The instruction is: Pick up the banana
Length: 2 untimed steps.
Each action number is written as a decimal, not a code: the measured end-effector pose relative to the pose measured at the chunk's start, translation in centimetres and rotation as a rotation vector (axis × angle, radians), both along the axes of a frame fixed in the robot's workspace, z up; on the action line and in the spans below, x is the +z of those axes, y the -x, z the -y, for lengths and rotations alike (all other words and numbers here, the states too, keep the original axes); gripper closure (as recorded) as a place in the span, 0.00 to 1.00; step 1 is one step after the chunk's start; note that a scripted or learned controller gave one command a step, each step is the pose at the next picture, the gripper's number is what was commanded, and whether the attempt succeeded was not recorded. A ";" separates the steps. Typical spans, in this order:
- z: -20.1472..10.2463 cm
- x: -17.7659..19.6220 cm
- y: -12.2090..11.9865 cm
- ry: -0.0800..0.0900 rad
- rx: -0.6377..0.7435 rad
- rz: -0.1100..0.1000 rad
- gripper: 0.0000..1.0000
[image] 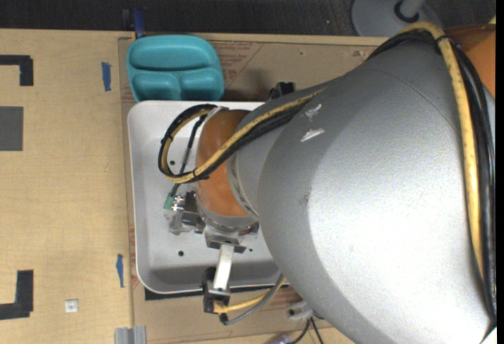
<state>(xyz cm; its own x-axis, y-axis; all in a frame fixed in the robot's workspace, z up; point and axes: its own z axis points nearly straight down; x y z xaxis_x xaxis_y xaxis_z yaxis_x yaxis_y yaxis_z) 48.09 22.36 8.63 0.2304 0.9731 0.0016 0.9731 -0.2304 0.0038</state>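
Note:
My gripper (186,213) hangs low over the floor of a shallow white bin (140,177), near the bin's middle. Its metal mount sits just under the orange band (216,169) of the wrist. A black and yellow cable (175,147) loops from the wrist over the bin's back half. The grey arm (370,185) reaches in from the right and covers the bin's right side and whatever lies beneath it.
A teal moulded plastic piece (175,68) lies on the bench just behind the bin's back rim. Brown cardboard (63,177) with black marks and blue tape covers the bench to the left. A grey lamp base (382,10) stands at the back right.

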 end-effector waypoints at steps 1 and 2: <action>-0.2 1.0 0.0 -0.004 0.001 0.001 1.00; -0.2 2.0 0.0 -0.004 0.000 0.001 1.00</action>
